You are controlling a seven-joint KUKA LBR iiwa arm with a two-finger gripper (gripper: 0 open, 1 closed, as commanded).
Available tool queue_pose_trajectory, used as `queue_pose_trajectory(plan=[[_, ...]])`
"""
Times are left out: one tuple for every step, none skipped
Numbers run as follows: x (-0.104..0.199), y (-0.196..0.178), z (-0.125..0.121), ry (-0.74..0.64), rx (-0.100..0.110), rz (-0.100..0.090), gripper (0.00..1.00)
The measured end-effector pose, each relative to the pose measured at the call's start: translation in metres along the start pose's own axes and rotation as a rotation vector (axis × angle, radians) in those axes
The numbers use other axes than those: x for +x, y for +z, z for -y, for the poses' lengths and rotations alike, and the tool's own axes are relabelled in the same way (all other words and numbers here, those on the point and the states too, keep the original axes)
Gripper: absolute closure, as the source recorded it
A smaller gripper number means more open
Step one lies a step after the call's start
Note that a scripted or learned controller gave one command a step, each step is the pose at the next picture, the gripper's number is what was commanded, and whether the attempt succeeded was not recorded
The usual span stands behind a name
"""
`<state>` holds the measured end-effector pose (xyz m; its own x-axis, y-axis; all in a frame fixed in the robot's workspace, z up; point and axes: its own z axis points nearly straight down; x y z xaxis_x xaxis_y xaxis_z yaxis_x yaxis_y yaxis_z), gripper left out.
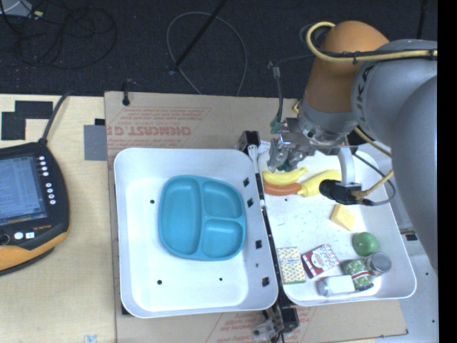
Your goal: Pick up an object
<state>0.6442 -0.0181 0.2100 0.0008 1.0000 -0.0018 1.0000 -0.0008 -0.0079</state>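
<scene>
One curved yellow banana (296, 178)

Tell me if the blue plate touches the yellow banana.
Apart. The camera view shows the blue plate in the left bin and the yellow banana in the right bin, with both rims between them.

Left bin (136, 263) holds a blue divided plate (201, 216), lying flat near centre. Right bin (400, 277) holds an orange-and-yellow toy piece (284, 180) at its far left corner, a yellow wedge (343, 216), a green ball (365, 244), two small printed packets (290, 264) (320, 259), and a can (360, 266) beside a white bottle (335, 285). The claw (284, 156) hangs directly above the toy piece. A tablet pendant (25, 199) lies on the tabletop (64, 299), well left of the bins.
</scene>
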Motion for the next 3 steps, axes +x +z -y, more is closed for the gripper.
queue_pose_trajectory(plan=[[0.018, -0.017, 0.002, -0.003, -0.003, -0.002, 1.00], [0.025, 0.029, 0.001, -0.004, 0.004, -0.001, 1.00], [0.034, 0.026, 0.000, -0.002, 0.000, -0.001, 1.00]])
